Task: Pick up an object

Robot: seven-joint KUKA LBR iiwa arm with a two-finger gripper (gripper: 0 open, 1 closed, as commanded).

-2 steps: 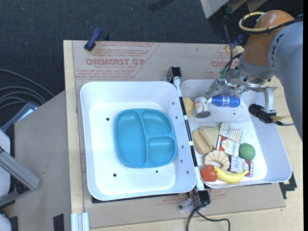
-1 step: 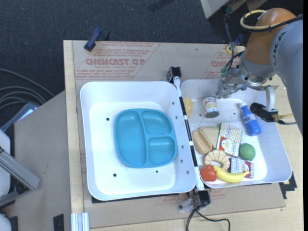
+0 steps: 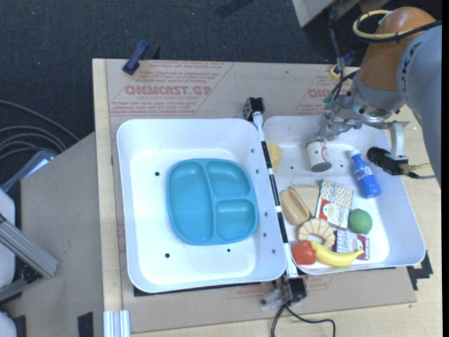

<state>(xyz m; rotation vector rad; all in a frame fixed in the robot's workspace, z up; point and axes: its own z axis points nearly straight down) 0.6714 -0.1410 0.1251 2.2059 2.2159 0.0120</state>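
The arm's wrist hid the tool (image 3: 335, 126), so whether it was spread or pressed together could not be told. It hung over the far end of the right bin (image 3: 410, 220), just above a small white cup (image 3: 319, 154) lying on its side. A blue bottle (image 3: 364, 175) lay beside it; a banana (image 3: 334, 256) lay nearer. The left bin (image 3: 140, 188) held a blue divided plate (image 3: 212, 201).
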